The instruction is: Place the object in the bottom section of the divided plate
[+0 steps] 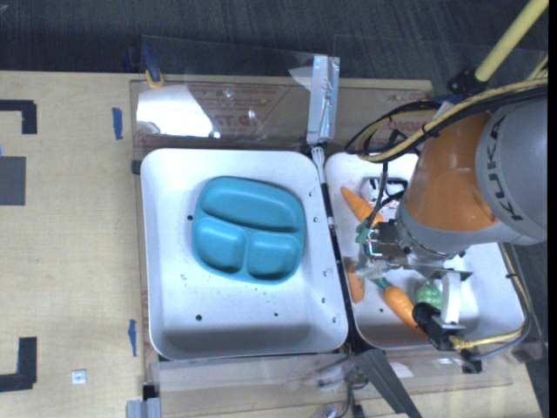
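A blue divided plate (250, 227) lies in the left white bin (174, 312), with one long section at the far side and two smaller ones nearer the front; nothing lies on it. My gripper (380, 249) hangs low over the right bin (500, 316), under the orange wrist band. An orange carrot (355, 203) lies just left of and behind it. A second carrot (399, 301) lies in front of it, next to a green object (427, 294). A small orange piece (355, 286) rests against the bin's left wall. The arm hides much of this bin's floor.
A raised rim (329, 233) separates the two bins. A clear plastic panel (228, 103) stands behind the left bin. Cables loop over the back of the right bin (392, 120).
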`<state>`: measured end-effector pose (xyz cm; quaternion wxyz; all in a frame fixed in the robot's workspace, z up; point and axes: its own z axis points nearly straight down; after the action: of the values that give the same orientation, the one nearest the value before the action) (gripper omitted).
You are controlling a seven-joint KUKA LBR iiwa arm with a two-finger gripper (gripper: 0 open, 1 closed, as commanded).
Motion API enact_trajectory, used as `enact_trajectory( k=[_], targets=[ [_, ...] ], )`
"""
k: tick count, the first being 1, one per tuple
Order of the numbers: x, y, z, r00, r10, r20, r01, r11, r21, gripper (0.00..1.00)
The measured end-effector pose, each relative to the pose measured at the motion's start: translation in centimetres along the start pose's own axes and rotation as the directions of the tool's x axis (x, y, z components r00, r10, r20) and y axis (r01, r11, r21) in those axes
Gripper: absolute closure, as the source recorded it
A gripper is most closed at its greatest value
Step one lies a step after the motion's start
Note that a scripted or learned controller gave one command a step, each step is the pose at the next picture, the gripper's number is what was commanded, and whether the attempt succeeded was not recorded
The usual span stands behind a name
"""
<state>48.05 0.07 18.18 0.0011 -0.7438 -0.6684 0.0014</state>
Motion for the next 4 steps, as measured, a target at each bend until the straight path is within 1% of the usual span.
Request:
enact_trajectory(
  k=[1,2,3,4],
  targets=[
    [1.8,5.1,-2.2,0.949,-0.314,0.001,0.314,0.949,-0.003,1.00],
    [4.8,13.7,-2.3,0.865,-0.503,0.002,0.503,0.865,-0.005,1.00],
    [-5.0,17.4,-0.1,0.791,-0.612,0.005,0.612,0.791,-0.004,1.00],
    [3.3,18.3,-0.2,0.843,-0.537,0.002,0.537,0.843,-0.007,1.00]
  ],
)
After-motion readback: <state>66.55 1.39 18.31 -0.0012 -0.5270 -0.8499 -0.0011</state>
